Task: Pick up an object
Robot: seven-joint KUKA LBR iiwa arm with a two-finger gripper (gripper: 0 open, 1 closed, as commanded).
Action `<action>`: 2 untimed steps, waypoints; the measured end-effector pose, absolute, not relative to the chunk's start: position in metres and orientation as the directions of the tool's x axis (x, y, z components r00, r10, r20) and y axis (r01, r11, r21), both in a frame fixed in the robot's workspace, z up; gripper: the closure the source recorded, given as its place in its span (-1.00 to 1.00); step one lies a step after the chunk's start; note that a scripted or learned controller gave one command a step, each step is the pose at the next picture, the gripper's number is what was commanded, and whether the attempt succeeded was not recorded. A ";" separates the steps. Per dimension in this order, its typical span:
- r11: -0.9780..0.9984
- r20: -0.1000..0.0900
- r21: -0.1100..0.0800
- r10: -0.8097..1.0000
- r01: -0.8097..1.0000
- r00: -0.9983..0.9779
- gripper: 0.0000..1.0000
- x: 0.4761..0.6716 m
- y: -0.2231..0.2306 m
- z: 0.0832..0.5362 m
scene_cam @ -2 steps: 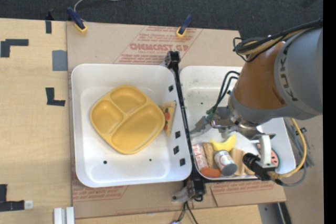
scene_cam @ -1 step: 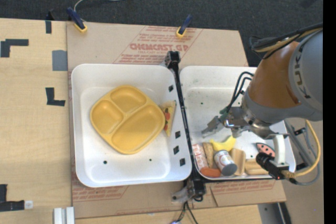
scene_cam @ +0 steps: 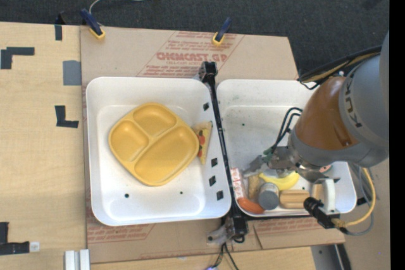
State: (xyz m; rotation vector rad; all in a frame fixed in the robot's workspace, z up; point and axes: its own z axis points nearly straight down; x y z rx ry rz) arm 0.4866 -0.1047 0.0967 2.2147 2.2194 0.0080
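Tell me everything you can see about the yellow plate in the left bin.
The yellow plate looks like smooth plastic, rounded in outline, with raised ridges dividing it into three compartments: two smaller and one larger. It lies flat, right side up, slightly turned, on the floor of the left bin, toward its middle. A small, partly red object lies against its right edge.

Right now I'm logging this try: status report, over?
Gripper low over right bin. Toy pile beneath, near corner; nothing seen held. Yellow plate in left bin, clear of arm.
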 end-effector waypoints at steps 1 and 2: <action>0.001 0.003 -0.003 1.000 1.000 -0.001 1.00 0.483 -0.104 0.103; 0.002 0.000 0.000 1.000 1.000 -0.002 1.00 0.484 -0.051 0.236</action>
